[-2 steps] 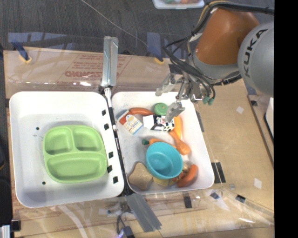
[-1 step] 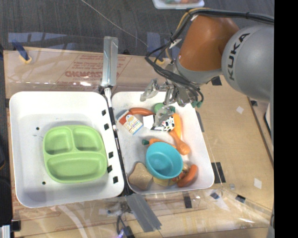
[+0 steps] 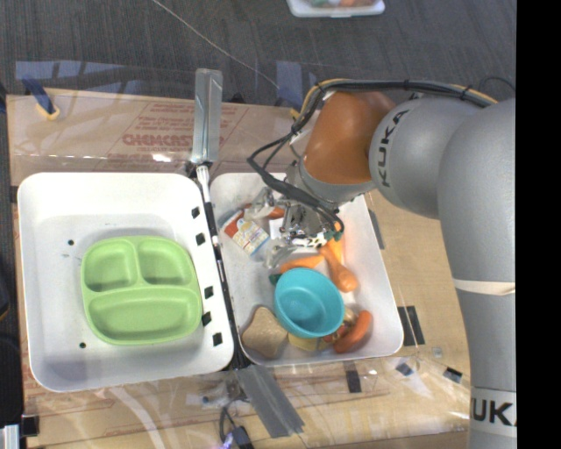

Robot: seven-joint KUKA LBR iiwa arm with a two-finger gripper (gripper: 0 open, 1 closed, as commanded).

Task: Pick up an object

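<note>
On the grey arm (image 3: pixel 456 149), white "KUKA" lettering (image 3: pixel 392 145).

Grey arm (image 3: pixel 465 175), orange band (image 3: pixel 346 136), black cables (image 3: pixel 280 149), KUKA lettering (image 3: pixel 388 145)

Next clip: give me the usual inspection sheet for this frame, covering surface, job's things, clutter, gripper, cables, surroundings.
Surface: bench covered in clear film, bearing the left bin and right bin side by side.
Job's things: in the right bin, a teal bowl, orange carrot-like pieces, a tan block, a red-orange item and a small packet, crowded together.
Clutter: green divided plate alone in the left bin.
Gripper: gripper down in the right bin among the items; state of jaws cannot be told.
Cables: black cables looping beside the wrist.
Surroundings: dark floor; a white tray at the top edge.
</note>
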